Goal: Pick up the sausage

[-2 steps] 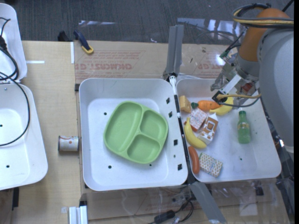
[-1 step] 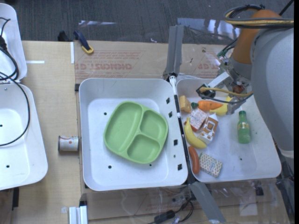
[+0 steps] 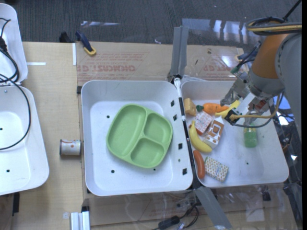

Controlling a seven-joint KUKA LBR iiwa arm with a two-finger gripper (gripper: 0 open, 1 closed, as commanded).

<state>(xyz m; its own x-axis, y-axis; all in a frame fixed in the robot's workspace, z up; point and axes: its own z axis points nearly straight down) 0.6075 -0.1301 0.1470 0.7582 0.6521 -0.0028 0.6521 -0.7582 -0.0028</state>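
The sausage [image 3: 199, 164], a short red-orange link, lies at the near left edge of the right bin [image 3: 268, 169], close to the wall between the two bins. My gripper [image 3: 251, 118] hangs over the middle right of that bin, just above a green object [image 3: 250, 138] and well away from the sausage, to its upper right. Nothing shows between its fingers.
Around the sausage are a banana [image 3: 198, 140], a patterned packet [image 3: 216, 169], two snack packs [image 3: 209, 126], a carrot [image 3: 214, 108] and a tan piece [image 3: 190, 107]. The left bin [image 3: 96, 176] holds a green divided plate [image 3: 139, 135]. A small can [image 3: 70, 147] lies outside on the bench.
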